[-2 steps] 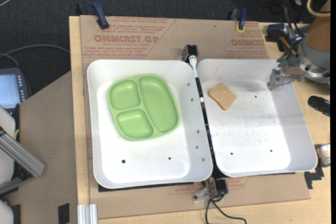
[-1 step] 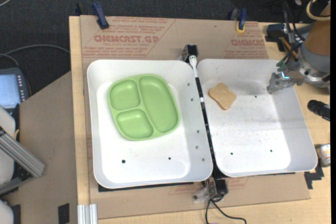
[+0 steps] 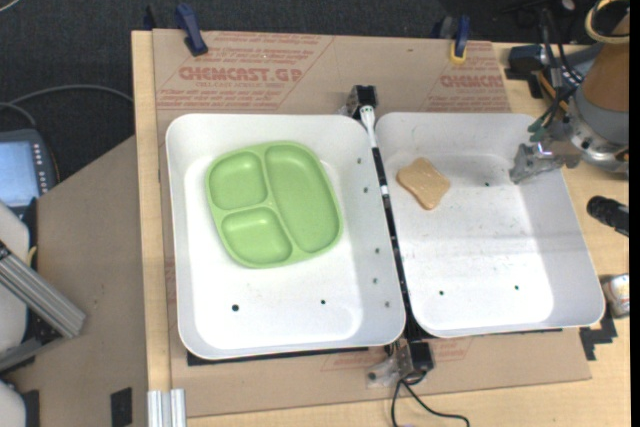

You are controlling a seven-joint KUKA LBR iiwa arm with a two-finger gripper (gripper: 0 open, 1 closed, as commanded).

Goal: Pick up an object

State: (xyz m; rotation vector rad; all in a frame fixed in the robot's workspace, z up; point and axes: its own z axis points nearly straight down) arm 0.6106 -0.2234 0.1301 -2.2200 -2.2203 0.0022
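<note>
The desk (image 3: 150, 245) carries two shallow white plastic bins side by side. The left bin (image 3: 200, 295) holds a green three-compartment plastic plate (image 3: 273, 204), lying flat in its upper half. The right bin (image 3: 500, 285) holds a small tan wedge-shaped object resembling a bread slice (image 3: 424, 183), lying near the upper left corner, close to the divider between the bins. The gripper (image 3: 530, 161) sits over the right bin's upper right edge, well apart from the tan object. Whether the fingers are spread or pressed together cannot be told. For the step in hand, centre the gripper directly above the tan object, align across its narrower width, then descend vertically, keeping clear of the bin wall.
</note>
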